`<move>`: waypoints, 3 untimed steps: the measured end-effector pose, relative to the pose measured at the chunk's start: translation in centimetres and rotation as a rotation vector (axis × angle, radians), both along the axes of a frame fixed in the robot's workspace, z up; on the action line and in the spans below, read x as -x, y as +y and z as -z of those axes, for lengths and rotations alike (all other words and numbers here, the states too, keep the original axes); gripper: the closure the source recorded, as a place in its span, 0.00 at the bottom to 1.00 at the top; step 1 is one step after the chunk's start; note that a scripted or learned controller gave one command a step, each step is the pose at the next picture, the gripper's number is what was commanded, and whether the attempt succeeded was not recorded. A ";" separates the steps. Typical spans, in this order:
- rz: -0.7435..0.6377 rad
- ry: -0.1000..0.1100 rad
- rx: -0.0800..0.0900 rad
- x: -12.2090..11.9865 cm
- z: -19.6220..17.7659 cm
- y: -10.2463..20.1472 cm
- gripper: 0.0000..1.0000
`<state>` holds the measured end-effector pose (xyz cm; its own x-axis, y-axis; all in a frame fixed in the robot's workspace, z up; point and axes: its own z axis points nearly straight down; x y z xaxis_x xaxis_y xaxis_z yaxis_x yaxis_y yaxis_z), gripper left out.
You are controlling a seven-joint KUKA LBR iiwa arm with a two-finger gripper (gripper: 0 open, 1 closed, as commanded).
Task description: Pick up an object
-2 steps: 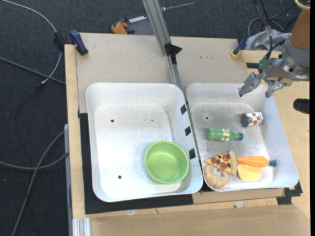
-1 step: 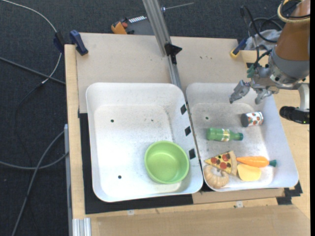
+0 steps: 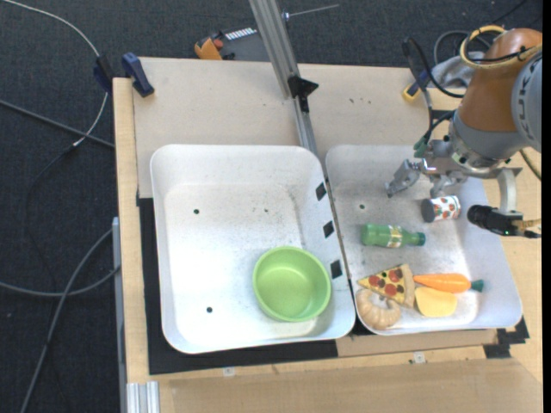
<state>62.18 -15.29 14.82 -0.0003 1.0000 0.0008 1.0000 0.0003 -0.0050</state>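
Gripper (image 3: 419, 181) grip state unclear, beside small white can (image 3: 442, 207) with red markings

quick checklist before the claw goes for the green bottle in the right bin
1. Target in view: green bottle lies on its side in the right bin, unobstructed: ok.
2. Room around it: pizza slice and carrot lie nearer the front, apart from the bottle: ok.
3. Claw over target: it sits toward the back of the bin, not above the bottle: not ok.
4. Small can beside the claw, may get bumped: cannot tell.
5. Claw free of objects: nothing seen between its fingers: ok.
6. Finger opening: cannot tell.
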 end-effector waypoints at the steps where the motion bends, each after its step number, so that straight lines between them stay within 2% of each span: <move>1: 0.000 -0.001 0.000 0.1 5.3 0.1 0.00; 2: 0.000 -0.007 0.001 -0.1 3.9 0.0 1.00; 3: 0.000 -0.010 0.002 -0.3 -2.4 0.0 1.00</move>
